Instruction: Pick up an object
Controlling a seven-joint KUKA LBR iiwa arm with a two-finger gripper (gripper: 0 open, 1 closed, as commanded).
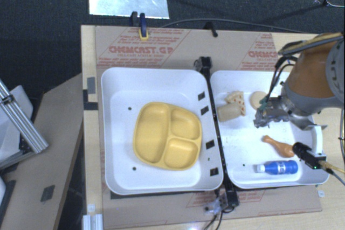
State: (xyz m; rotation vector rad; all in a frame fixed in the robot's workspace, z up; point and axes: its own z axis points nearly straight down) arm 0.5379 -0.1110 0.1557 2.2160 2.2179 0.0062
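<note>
1. The grey two-finger hand (263, 117) hangs over the right shallow white bin (243, 169) – whether its fingers are apart or together I cannot tell
2. To pick well, I judge it should centre over one item before descending – the orange drumstick-shaped toy (278, 145) lies just below it
3. That bin also holds a blue plastic bottle (277, 168), a beige cracker-like piece (236, 99) and a pale lump (227, 112)
4. The left bin (118, 89) holds a yellow divided plastic tray (167, 136)

The right bin (237, 169) has bare floor at its left-near part, with a blue bottle (277, 168) near, a chicken leg (277, 145) right and bread pieces (232, 106) far.
</note>
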